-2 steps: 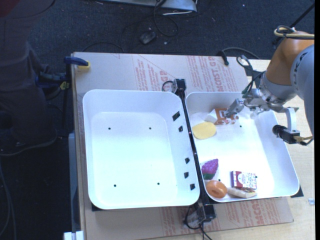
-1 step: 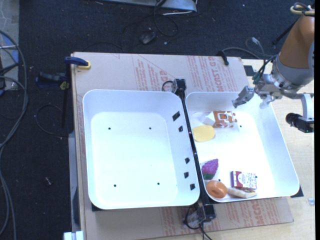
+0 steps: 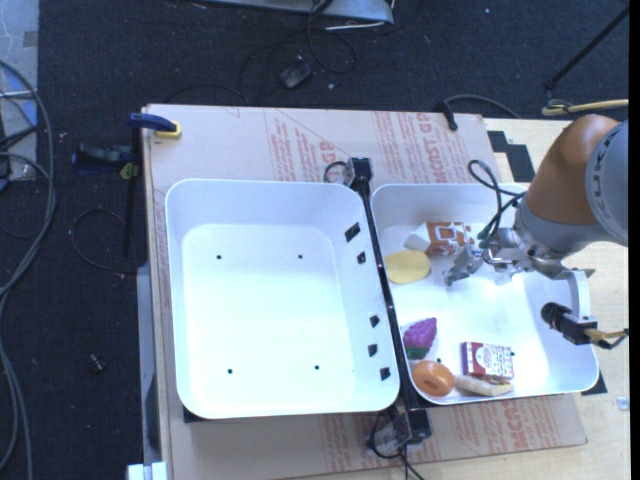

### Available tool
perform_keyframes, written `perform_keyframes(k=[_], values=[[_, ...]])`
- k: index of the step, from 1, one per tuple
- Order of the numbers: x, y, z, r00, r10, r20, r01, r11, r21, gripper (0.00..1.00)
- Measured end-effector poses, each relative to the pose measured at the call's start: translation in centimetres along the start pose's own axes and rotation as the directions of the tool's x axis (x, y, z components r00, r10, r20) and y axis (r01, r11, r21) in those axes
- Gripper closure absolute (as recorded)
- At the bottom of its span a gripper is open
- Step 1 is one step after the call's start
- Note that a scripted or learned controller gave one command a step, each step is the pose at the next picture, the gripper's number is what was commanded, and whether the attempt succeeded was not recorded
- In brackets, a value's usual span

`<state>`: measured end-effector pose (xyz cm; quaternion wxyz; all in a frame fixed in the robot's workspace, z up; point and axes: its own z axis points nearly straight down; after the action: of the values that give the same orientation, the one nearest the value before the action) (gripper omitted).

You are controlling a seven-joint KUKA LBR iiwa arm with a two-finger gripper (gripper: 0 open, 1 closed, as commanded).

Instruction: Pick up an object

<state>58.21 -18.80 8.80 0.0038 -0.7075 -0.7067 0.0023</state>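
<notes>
The gripper hung low in the right bin, its fingers slightly apart on nothing, and the nearest candidate, a flat yellow disc, lay just to its left toward the divider, near round, with no long axis to align to.

Two white bins; five small objects in the right one

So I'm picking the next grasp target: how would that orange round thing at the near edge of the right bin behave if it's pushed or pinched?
The orange ball looks round and smooth, so it would probably roll when nudged. It lies against the bin wall and the pale oblong piece, which may hamper the gripper.
</notes>
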Motion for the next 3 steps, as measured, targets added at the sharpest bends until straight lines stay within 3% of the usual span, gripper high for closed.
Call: perform_keyframes(k=[1,2,3], values=[[-1.2,5.0,-8.1,1.000,-0.002,0.004,0.002,1.000,-0.016,0.00],[-1.2,6.8,-11.2,1.000,-0.002,0.003,0.002,1.000,-0.012,0.00],[-0.3,1.6,0.1,1.000,0.000,-0.001,0.000,1.000,0.001,0.00]])
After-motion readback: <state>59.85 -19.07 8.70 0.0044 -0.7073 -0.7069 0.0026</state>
